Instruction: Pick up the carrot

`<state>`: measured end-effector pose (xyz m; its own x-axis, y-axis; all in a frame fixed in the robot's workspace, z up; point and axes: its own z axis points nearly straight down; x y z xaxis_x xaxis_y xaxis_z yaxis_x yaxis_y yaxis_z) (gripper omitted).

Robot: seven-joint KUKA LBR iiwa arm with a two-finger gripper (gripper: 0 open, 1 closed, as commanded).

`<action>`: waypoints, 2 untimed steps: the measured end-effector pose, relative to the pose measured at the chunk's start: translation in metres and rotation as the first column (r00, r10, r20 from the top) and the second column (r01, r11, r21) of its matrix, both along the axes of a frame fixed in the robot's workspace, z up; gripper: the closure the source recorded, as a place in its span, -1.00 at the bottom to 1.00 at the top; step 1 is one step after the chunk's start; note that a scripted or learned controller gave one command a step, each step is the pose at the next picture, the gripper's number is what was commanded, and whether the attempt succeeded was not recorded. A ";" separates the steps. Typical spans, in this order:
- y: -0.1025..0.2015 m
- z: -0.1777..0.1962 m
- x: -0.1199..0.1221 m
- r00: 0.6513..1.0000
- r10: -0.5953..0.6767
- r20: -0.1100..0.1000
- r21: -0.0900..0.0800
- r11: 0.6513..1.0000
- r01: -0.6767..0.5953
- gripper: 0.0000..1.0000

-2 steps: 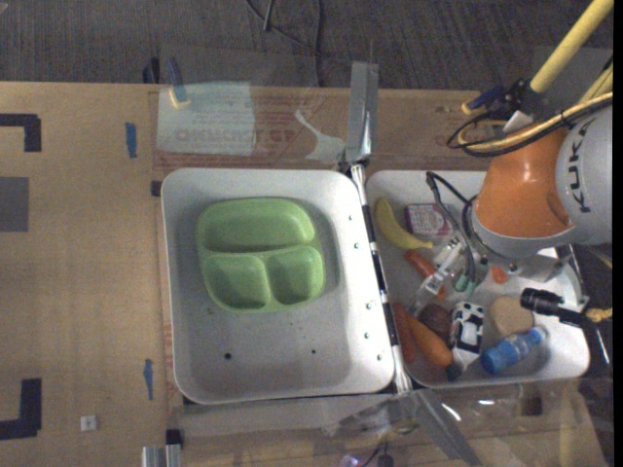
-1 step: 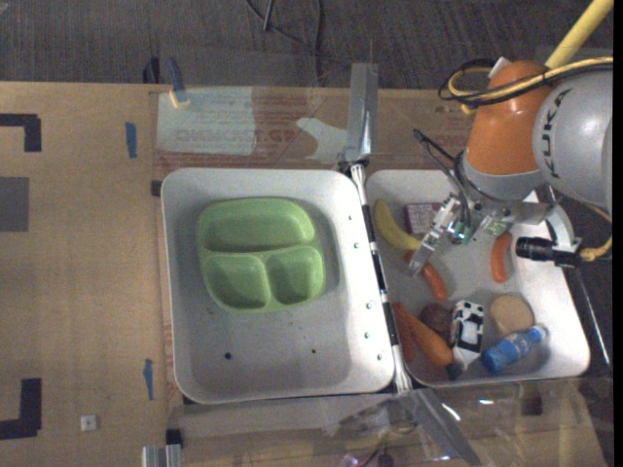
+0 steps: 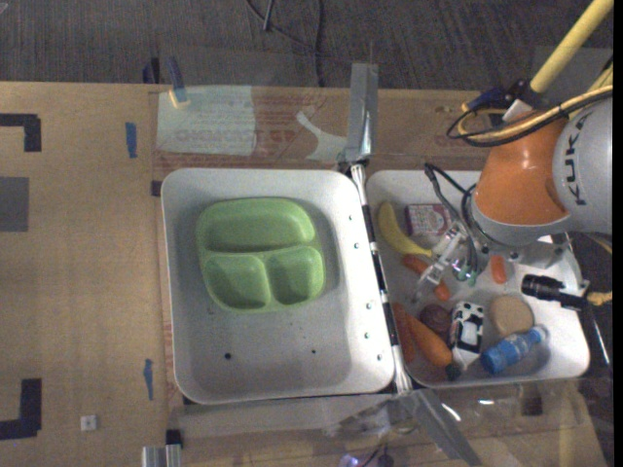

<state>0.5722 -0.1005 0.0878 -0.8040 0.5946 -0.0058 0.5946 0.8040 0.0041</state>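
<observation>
My arm reaches in from the right, and my gripper (image 3: 443,266) hangs over the right bin (image 3: 576,358). I can see its two shiny fingers (image 3: 450,244) a little apart, so it looks open, and nothing sits between them. A small orange piece (image 3: 425,269) lies right under the fingertips, but I cannot tell what it is or if the fingers touch it.

The carrot (image 3: 421,335) lies in the right bin, near the wall next to the left bin (image 3: 185,290). It is long and orange, and it lies at a slant below my gripper, apart from it.

Near it sit a dark round thing (image 3: 435,316), a black and white toy (image 3: 468,327), a blue bottle (image 3: 511,349) on its side and a tan round thing (image 3: 511,314). A yellow banana (image 3: 394,232) and a small pink box (image 3: 425,221) lie near the top of this bin.

The left bin holds a green tray (image 3: 260,253) with three parts.
</observation>
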 end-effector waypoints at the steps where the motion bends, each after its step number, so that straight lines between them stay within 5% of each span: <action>1: 0.005 0.000 -0.063 1.000 -0.007 0.001 0.000 1.000 0.007 -1.00; 2: -0.019 -0.001 0.027 0.993 -0.119 0.000 0.000 0.993 0.119 -1.00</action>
<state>0.5989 -0.1194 0.0871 -0.7274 0.6862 -0.0057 0.6862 0.7274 0.0041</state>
